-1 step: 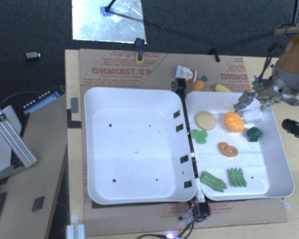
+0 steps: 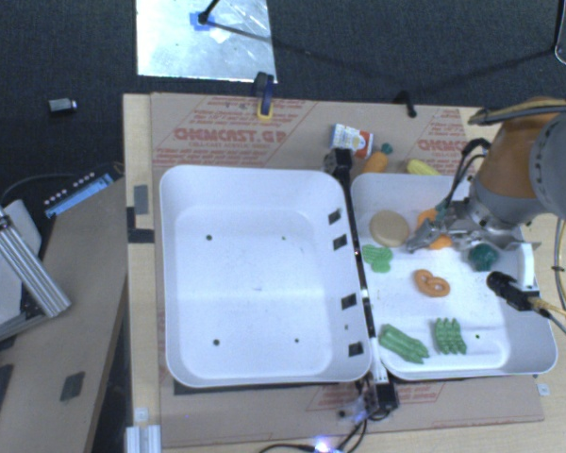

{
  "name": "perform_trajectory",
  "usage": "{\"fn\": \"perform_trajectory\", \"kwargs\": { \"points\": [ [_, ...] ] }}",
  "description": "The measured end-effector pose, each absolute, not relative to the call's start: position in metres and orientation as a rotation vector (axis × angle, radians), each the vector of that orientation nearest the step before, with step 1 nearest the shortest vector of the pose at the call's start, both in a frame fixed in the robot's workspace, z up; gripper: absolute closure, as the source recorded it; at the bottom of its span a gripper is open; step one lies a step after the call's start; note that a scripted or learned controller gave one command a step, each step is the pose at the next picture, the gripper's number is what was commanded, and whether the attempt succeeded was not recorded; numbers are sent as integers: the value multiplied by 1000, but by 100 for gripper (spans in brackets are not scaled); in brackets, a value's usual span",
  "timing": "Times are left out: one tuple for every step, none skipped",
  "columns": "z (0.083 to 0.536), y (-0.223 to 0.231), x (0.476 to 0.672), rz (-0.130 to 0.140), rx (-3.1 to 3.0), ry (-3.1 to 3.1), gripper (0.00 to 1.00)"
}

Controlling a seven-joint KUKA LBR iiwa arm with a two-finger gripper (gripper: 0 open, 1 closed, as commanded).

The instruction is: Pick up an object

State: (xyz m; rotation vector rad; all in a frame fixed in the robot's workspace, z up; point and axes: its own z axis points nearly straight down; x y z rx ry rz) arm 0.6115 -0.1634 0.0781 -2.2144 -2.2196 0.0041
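Inside right bin [image 2: 538,347], two green toys [image 2: 403,343], perhaps more.

Two bins side by side on the worktop [image 2: 217,125] — left bin [image 2: 255,272], right bin [image 2: 519,347]. In the right bin: disc [image 2: 390,226] toward the back left, ring [image 2: 432,283] in the middle, two ridged pieces [image 2: 403,343] [image 2: 448,336] at the front. Gripper [image 2: 436,232] just right of the disc — above the ring.
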Motion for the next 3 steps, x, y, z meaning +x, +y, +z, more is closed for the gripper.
{"fn": "perform_trajectory", "kwargs": {
  "points": [
    [86,-128,657,-6,-2216,-2235,0],
    [98,-131,657,-9,-2219,-2235,100],
    [192,-51,662,-14,-2214,-2240,100]
  ]
}}
